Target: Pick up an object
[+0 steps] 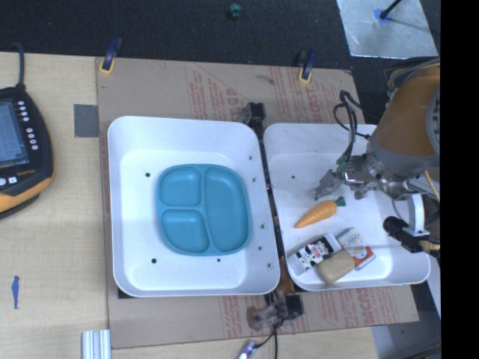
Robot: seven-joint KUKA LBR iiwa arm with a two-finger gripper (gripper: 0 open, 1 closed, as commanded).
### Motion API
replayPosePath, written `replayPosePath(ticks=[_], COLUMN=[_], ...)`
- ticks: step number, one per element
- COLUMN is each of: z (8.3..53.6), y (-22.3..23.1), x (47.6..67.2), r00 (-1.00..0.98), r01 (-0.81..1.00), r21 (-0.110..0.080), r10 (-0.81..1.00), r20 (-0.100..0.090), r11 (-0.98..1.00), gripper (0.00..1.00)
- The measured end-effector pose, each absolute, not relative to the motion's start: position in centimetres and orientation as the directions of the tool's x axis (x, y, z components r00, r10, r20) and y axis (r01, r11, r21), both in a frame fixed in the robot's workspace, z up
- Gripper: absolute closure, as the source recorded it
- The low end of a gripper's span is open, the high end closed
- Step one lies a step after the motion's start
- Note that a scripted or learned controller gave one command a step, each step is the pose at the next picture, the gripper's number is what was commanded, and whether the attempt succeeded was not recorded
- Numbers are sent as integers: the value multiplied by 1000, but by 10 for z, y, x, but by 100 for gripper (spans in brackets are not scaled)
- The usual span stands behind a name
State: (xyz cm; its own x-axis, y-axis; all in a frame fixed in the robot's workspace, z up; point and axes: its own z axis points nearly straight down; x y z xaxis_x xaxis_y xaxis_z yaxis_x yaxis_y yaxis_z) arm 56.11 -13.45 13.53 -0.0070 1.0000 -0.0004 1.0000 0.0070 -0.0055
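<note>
In the right bin (299, 149), the gripper (327, 191) is hovering just above the carrot (316, 214); its jaws' state seems impossible to tell.

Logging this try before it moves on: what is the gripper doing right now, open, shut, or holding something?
Gripper: open, holding nothing, fingers spread just above the green-topped end of the orange toy carrot in the right-hand shallow white bin.

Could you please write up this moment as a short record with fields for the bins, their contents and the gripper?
left bin: holds a blue divided plate
right bin: holds a toy carrot, a black-and-white item, a tan block and a small carton
gripper: low over the right bin, just above the carrot's green end
held: nothing visible between the fingers
</note>
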Motion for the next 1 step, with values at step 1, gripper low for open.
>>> replayPosePath(ticks=[1], z=[91], y=[-116], x=[546], r00=[-5], r01=[1000], r21=[-5], r10=[1000], r20=[0], r11=[5], gripper=[0])
